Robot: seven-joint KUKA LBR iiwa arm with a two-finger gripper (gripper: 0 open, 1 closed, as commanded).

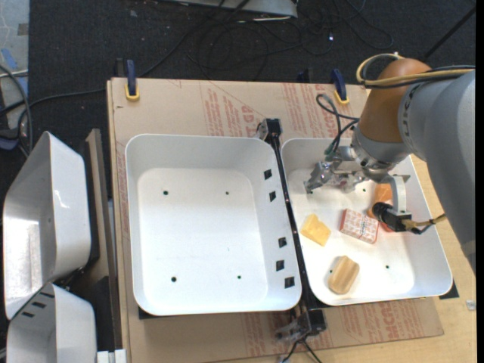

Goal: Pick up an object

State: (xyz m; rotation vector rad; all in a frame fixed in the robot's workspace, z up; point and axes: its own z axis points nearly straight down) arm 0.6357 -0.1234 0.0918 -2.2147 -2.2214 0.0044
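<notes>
Reaching in from the right, the gripper (324,174) hangs low over the right bin (431,274), near its far left corner; we judge its fingers spread and grasping nothing, though they are small here. The candidates lie nearer us: a yellow wedge (316,229), a patterned block (359,225), a tan piece (343,274). An orange item (383,193) sits partly under the wrist. The left bin (136,203) adjoins.

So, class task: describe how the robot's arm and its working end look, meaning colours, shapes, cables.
The thick rounded grey arm carries an orange band above the wrist. A yellow cable loops over it. The small metallic gripper has dark wires trailing around it.
</notes>
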